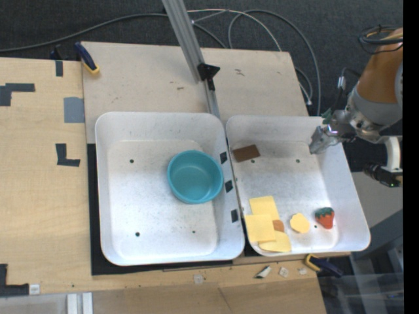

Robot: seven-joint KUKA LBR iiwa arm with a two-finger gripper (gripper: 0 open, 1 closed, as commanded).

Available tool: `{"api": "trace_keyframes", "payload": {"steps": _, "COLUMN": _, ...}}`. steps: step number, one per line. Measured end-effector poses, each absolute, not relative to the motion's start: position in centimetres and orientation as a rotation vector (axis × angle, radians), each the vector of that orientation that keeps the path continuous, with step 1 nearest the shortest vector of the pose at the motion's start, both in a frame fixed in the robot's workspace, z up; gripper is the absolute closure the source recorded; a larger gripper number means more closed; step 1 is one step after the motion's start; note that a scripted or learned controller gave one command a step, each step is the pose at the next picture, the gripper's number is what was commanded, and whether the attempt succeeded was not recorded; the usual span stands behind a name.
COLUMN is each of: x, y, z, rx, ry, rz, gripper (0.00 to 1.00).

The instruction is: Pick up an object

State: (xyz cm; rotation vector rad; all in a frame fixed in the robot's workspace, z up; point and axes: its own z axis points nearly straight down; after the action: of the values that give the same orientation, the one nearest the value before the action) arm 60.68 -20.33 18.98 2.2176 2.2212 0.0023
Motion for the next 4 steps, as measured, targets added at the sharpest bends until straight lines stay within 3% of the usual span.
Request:
{"api": "trace_keyframes", "payload": {"steps": 1, "x": 60.8, "y": -20.3, "z": 22.9, "rx": 2.217, "ry": 2.221, "rz": 0.002, "gripper": 1.00}}
{"api": "trace_keyframes", "payload": {"steps": 4, "x": 61.6, "y": -3.7, "z": 23.6, "rx": 2.214, "ry": 2.232, "rz": 0.001, "gripper": 1.00}}
